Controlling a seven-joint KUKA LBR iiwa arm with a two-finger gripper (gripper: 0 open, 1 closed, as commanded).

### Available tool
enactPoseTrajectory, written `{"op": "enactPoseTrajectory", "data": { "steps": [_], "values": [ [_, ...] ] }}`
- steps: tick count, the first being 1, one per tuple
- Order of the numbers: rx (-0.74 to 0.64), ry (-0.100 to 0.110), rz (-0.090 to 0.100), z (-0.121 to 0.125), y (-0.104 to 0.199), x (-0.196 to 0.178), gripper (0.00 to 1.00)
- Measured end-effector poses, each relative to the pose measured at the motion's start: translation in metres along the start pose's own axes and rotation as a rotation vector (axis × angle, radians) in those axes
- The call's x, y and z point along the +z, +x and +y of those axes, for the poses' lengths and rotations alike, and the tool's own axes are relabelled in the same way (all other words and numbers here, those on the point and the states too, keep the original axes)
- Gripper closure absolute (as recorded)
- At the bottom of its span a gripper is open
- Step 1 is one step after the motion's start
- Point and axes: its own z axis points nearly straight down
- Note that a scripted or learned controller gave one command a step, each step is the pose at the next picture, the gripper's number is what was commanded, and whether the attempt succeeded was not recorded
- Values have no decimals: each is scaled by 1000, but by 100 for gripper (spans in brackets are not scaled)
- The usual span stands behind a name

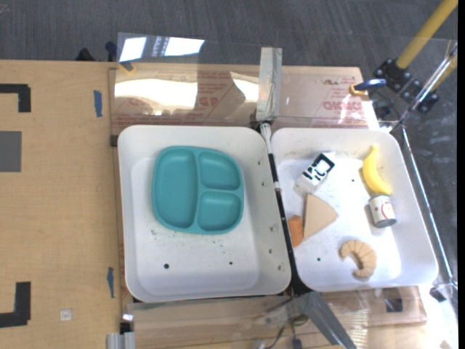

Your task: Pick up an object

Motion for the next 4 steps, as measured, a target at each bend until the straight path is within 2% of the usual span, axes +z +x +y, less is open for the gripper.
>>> {"op": "enactPoseTrajectory", "data": {
  "steps": [1, 2, 3, 4],
  "values": [
    [374, -3, 3, -21, -27, -33, 100],
    [-414, -9, 2, 17, -40, -34, 100],
    [-82, -4, 2, -25, -31, -34, 100],
    [-147, -18, 7, 25, -62, 150, 100]
  ]
}}
